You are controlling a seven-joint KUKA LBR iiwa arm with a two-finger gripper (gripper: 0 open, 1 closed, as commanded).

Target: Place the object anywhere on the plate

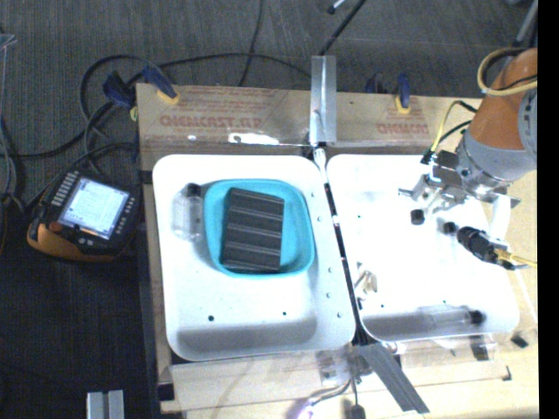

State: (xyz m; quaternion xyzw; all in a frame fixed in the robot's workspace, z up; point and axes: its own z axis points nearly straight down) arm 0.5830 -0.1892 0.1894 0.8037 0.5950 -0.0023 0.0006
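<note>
While apart, object (253, 229) left of end effector (426, 201)

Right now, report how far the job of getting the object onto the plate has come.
Looks done: the dark grey ribbed rectangular block lies on the turquoise plate in the left white bin, with a clear plastic bottle beside the plate. In hand: nothing visibly; the gripper sits over the right white bin. Left: probably nothing, if that block is the object.
</note>
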